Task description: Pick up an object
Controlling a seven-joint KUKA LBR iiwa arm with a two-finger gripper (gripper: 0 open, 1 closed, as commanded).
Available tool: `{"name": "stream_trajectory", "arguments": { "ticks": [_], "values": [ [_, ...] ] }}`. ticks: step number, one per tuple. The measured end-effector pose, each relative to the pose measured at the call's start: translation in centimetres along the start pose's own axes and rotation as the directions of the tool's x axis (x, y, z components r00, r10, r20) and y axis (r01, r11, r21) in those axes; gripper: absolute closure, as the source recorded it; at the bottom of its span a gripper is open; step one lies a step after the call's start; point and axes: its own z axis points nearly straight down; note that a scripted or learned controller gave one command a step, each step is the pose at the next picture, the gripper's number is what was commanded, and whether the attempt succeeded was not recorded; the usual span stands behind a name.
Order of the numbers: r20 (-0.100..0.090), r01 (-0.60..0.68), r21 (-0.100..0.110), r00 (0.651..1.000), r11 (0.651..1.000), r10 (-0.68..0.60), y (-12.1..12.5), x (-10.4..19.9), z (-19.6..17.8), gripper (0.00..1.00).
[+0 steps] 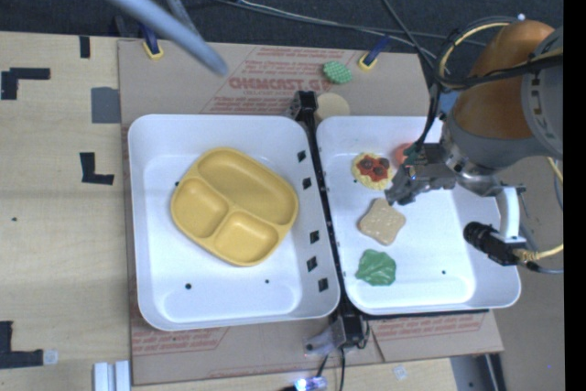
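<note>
The right bin (476,288) holds a small round pizza-like toy (372,168), a tan bread slice (381,222) and a green leafy piece (376,267). A red item (402,151) peeks out beside the arm. My gripper (404,189) hangs low over the right bin, between the pizza toy and the bread slice, just up and right of the bread. Nothing shows between its dark fingers.
The left bin (156,288) carries a yellow divided plate (234,205). A green waffle-like toy (337,71) and a pale disc (333,104) lie on the cardboard behind the bins. A black divider (319,215) runs between the bins. Cables cross the far bench.
</note>
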Motion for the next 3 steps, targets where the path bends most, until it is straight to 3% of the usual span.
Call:
{"name": "stream_trajectory", "arguments": {
  "ticks": [2,3],
  "values": [
    [0.000,0.001,0.002,1.000,1.000,-0.001,2.4,10.5,1.6,1.00],
    [0.000,0.001,0.000,1.000,1.000,-0.001,3.8,15.4,0.0,1.00]
  ]
}}
